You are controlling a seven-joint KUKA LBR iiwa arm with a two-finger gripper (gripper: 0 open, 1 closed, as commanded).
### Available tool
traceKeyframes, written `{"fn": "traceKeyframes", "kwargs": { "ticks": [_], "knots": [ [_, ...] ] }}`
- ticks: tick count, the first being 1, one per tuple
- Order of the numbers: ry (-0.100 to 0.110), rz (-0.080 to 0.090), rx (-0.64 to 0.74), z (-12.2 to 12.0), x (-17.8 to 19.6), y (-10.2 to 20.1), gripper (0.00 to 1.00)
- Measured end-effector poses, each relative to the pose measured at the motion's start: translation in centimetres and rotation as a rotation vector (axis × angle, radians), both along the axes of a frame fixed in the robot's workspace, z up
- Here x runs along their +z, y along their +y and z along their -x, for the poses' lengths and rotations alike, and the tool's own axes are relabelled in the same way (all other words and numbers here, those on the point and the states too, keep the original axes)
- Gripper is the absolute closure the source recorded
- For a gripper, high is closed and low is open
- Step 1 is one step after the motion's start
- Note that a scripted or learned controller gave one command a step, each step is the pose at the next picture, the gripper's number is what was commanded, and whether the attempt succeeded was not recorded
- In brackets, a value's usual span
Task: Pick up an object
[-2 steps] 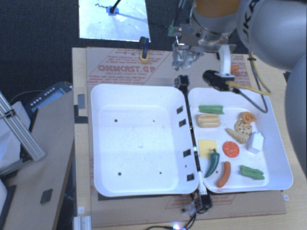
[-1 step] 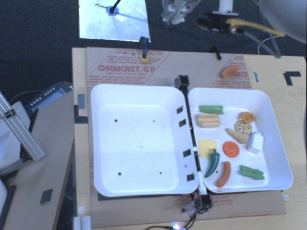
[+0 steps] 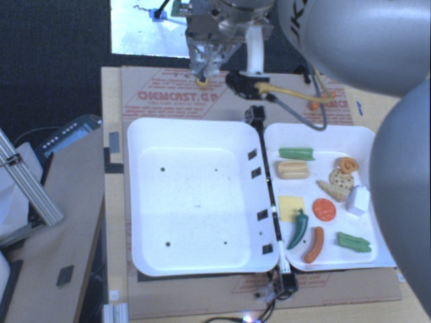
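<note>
The 2 white bins sit side by side on a brown cardboard sheet (image 3: 168,94) in the lower half of the frame. The right bin (image 3: 367,137) holds the objects: at its near edge a sausage (image 3: 314,245), a dark green chilli (image 3: 297,229) and a green pod (image 3: 353,242); mid-bin a yellow square (image 3: 291,207), a red round piece (image 3: 324,210), a white block (image 3: 357,200) and a cracker wedge (image 3: 337,184); farther back a bread roll (image 3: 293,170), an orange curl (image 3: 348,164) and a green cucumber (image 3: 296,153). The left bin (image 3: 195,194) shows bare floor. At top centre, beyond both bins, the gripper (image 3: 204,71) hangs over the cardboard, with a small yellow item (image 3: 201,83) at its tip; whether the fingers are clenched or released cannot be determined.
</note>
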State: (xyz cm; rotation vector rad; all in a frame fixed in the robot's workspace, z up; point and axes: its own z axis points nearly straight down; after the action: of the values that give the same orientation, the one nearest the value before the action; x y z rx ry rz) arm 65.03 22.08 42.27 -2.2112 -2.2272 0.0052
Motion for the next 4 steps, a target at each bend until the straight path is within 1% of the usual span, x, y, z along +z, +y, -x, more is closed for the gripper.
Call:
{"fn": "traceKeyframes", "kwargs": {
  "ticks": [1,2,3,4],
  "knots": [
    [-0.018,-0.006,0.000,0.1,12.1,1.4,1.00],
    [0.000,-0.002,0.001,11.3,8.3,-0.5,1.00],
    [-0.015,-0.002,-0.008,0.2,11.4,-1.6,1.00],
    [0.012,0.004,-0.007,8.0,-4.2,-2.1,1.00]
  ]
}}
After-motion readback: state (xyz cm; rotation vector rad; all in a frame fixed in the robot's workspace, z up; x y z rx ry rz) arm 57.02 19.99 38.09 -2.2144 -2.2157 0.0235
